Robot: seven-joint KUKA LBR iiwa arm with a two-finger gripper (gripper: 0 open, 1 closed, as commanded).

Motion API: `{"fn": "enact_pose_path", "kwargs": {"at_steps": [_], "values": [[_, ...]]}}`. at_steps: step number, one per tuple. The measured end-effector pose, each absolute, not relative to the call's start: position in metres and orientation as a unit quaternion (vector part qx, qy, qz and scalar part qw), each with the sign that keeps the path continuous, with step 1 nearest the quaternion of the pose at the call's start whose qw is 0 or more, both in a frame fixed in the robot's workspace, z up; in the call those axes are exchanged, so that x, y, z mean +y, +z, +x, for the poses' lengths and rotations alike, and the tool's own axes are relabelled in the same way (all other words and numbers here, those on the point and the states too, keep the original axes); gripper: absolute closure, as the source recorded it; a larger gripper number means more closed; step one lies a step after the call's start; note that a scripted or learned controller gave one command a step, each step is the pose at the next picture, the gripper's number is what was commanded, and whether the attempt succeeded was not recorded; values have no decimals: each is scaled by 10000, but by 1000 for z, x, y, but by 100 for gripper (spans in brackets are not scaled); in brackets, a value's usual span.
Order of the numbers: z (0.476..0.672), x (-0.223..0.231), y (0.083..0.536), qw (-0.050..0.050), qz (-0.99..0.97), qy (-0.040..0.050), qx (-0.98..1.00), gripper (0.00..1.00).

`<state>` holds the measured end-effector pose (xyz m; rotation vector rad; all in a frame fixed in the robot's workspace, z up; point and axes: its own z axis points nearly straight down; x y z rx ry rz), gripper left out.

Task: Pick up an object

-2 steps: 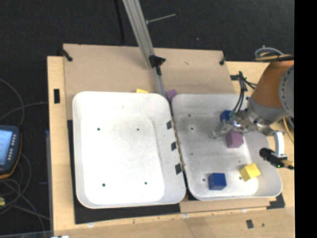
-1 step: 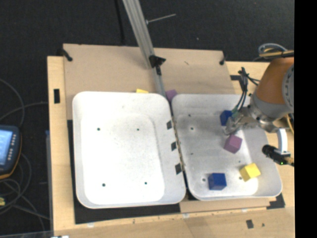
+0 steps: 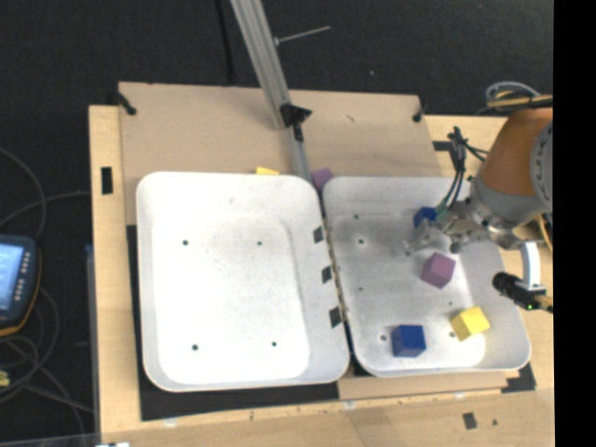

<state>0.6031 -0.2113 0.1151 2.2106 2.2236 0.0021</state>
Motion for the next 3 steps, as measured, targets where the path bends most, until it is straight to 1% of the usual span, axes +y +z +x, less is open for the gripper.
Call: {"fn": "enact_pose_path", "kwargs": {"at_steps": [1, 2, 3], "values": [[564, -190, 99, 39, 7076, 1, 7066, 0], [565, -191, 109, 36, 7084, 19, 7058, 100], [572, -107, 99, -7, 7040, 11, 7102, 100]]}}
